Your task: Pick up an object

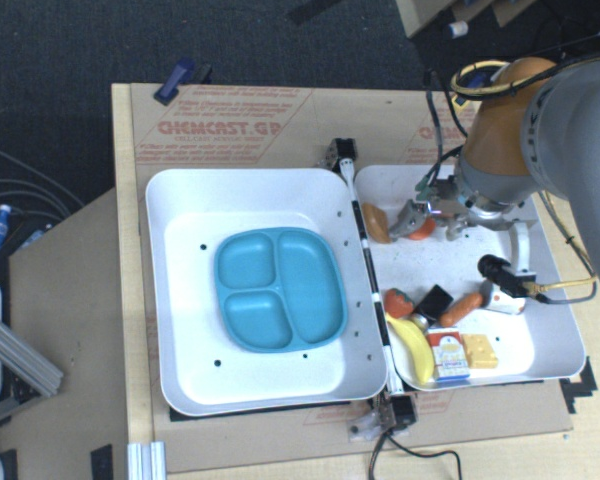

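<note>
Right bin (550, 353): pincer (420, 218) at far left corner, spread unclear, by orange piece (418, 231) and bread (377, 222); banana (414, 345), carrot (460, 308) near front; left bin (170, 268): blue plate (279, 288)

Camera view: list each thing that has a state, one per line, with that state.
Blue divided plate: lying flat in the left bin, its compartments bare.
Banana: lying flat, unpeeled, in the right bin.
Pincer: low over the right bin's far end, beside something orange-red; grip cannot be told.
</note>
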`<state>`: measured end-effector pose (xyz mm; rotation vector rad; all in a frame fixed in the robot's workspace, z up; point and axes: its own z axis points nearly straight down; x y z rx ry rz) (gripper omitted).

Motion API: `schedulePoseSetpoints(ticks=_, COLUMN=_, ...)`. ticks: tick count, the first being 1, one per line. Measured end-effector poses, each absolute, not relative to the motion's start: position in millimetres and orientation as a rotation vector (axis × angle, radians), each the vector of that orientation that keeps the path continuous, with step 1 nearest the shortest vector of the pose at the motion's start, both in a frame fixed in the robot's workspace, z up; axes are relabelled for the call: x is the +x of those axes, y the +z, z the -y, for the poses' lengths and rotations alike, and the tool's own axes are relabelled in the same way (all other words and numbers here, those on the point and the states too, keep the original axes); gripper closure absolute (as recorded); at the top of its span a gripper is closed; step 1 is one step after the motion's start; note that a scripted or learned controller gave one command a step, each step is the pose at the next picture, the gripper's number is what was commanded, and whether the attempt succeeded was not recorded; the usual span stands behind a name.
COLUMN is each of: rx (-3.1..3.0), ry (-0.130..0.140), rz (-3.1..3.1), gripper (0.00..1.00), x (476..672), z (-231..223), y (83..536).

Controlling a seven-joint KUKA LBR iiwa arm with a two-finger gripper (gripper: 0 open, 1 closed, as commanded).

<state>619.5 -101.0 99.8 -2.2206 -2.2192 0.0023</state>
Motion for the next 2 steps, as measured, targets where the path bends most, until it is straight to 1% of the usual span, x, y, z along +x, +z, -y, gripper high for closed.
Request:
schedulePoseSetpoints(ticks=1, rx=-2.222, ry=0.0, rz=2.222, gripper=1.0, x=620.5, z=100.9, y=110.7)
schedulePoseSetpoints(ticks=2, rx=-2.222, ry=0.0, rz=2.222, gripper=0.0, x=620.4, z=100.9, y=110.7)
